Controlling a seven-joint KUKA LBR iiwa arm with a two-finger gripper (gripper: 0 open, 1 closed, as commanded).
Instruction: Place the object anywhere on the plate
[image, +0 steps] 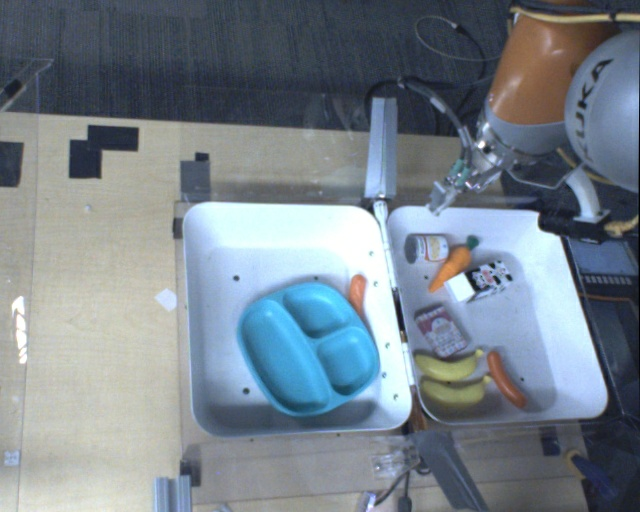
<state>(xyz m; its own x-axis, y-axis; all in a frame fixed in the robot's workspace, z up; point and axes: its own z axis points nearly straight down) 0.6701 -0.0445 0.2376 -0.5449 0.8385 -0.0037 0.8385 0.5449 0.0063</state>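
Observation:
A blue divided plate (308, 346) lies in the left bin (215, 260), toward its front. A small orange sausage-shaped piece (357, 292) rests on the bin floor against the plate's far right rim. My gripper (452, 187) hangs over the back left edge of the right bin (560, 300), above and behind a small jar (430, 247) and a carrot (452, 265). It is well apart from the plate and I see nothing in it.
The right bin also holds a black-and-white box (483, 281), a maroon packet (440, 328), two bananas (452, 376) and a red-orange sausage (505, 379). A metal post (380, 150) stands behind the wall where the bins meet.

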